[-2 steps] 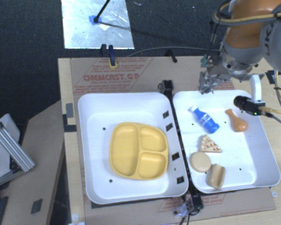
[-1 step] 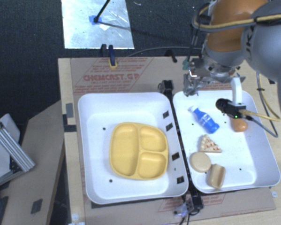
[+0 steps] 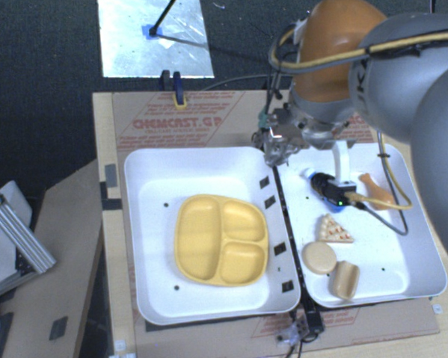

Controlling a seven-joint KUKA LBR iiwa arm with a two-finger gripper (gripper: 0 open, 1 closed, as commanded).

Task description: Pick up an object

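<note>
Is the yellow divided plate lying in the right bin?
No, the yellow divided plate lies in the left bin, while the right bin holds the small food pieces.

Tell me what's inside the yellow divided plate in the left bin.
Nothing: the yellow plate shows three bare compartments. Whatever lies beneath it in the left bin is covered.

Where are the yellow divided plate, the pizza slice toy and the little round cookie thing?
yellow divided plate [image 3: 220, 240]: camera view, on its middle ridge.
pizza slice toy [image 3: 334, 230]: camera view, on its topping.
round cookie [image 3: 319, 257]: camera view, on its flat top.
</note>
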